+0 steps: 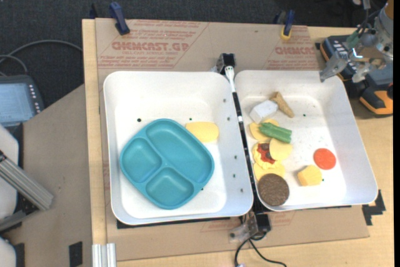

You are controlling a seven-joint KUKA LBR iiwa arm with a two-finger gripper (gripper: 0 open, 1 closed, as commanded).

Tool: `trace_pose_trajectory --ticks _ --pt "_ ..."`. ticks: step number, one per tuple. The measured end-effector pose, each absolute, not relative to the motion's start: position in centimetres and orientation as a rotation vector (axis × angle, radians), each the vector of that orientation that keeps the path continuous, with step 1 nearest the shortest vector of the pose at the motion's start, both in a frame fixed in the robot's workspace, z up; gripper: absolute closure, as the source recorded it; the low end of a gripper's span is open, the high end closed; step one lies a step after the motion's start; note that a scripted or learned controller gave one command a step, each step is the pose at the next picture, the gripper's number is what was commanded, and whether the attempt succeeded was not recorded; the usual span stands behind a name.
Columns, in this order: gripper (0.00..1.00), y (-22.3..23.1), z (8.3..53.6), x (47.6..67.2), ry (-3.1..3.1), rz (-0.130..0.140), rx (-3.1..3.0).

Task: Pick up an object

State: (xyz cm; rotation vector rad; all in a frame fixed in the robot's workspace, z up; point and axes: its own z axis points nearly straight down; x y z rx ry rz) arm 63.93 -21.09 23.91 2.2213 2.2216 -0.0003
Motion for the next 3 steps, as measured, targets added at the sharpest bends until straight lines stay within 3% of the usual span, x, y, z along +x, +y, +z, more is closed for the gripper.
trace_pose_trajectory --ticks 1,2,3 --pt "0.0 -12.6 16.4 63.9 2.236 -0.003 2.22" --pt "0.0 -11.5 8.4 59.1 2.226 -0.007 2.229" --pt "0.0 -9.1 8.5 59.5 2.225 0.002 2.221"
